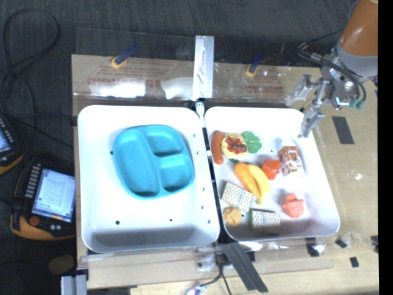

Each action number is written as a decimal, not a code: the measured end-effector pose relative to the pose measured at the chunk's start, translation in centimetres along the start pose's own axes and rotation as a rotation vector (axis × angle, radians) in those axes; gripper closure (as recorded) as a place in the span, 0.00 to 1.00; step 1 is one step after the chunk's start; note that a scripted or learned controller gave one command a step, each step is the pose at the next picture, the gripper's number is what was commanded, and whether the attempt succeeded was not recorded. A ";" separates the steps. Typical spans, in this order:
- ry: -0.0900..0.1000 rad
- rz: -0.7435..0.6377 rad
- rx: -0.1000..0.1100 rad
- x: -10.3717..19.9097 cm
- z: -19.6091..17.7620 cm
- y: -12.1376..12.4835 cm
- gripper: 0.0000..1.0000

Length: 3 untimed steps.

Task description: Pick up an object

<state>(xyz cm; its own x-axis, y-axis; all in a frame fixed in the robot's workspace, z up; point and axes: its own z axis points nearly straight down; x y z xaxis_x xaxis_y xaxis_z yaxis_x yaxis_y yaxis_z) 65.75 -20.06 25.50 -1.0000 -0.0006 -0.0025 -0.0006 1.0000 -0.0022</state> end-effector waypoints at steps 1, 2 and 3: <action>0.001 0.122 -0.001 -0.7 15.1 -2.1 0.00; 0.001 0.476 0.001 2.7 14.0 -0.4 0.00; 0.001 0.894 0.003 3.8 11.9 -2.3 0.00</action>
<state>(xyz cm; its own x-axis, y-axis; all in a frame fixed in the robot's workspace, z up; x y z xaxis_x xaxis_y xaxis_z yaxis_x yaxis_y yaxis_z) 61.96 -22.44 13.62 -0.6265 0.7794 -0.0033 0.7794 0.6265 -0.0026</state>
